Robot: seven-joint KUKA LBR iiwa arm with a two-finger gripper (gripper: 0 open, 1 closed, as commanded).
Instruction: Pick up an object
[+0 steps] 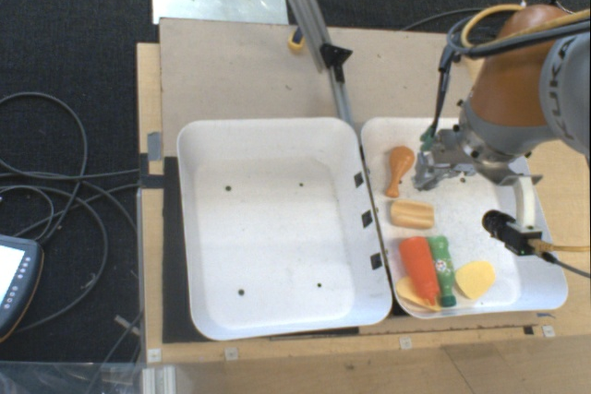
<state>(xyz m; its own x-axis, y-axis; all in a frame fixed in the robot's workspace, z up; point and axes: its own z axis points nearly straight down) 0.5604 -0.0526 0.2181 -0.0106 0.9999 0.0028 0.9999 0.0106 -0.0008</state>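
The right bin point(551, 289) holds several toy foods. A tan drumstick point(399, 165) lies at its upper left, a beige bun point(412, 215) just below it. Further toward the front lie an orange carrot point(419, 263), a green bottle point(443, 269) and a yellow slice point(476, 279). My gripper point(428, 173) hangs over the bin's upper part, just right of the drumstick and above the bun. Nothing is seen held in it. The grey and orange wrist point(512, 97) covers the bin's back right corner.
The left bin point(268, 226) sits beside the right one, their rims touching along the middle. A slanted grey pole point(309, 5) crosses the back of the bench. A black fitting with a cable point(506, 231) juts over the right bin's right side.
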